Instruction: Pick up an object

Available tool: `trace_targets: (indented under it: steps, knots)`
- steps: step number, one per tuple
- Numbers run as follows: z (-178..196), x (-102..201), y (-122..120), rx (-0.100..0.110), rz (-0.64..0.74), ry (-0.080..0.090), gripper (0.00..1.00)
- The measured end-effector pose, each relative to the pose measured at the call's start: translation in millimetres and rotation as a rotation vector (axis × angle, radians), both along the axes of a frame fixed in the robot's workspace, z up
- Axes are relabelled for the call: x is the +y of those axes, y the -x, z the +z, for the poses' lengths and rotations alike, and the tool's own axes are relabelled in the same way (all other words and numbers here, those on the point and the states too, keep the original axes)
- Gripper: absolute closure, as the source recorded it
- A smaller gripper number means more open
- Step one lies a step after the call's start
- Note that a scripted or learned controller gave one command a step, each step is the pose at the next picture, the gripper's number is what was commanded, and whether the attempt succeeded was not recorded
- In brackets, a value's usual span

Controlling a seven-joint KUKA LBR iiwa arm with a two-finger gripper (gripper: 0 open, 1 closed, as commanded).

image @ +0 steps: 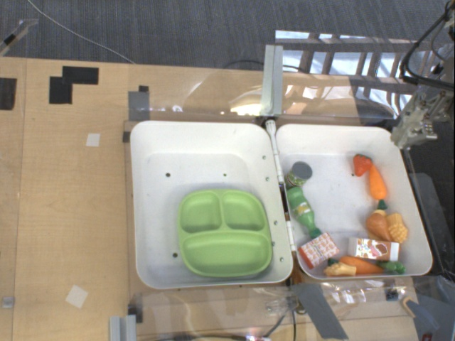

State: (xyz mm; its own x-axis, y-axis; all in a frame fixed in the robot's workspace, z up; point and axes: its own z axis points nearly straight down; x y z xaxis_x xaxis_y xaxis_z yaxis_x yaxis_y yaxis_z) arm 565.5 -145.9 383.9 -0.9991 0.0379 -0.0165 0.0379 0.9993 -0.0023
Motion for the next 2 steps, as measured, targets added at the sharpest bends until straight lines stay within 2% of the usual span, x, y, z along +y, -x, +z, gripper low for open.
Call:
trace_targets:
  steps: [1, 2]
  knots:
    - [44.5, -15.8, -67.1, 0.003, -0.02, -0.001, 1.0]
    - [-48.8, -56.8, -44.5, 0.013, -0.054, -0.003, 1.0]
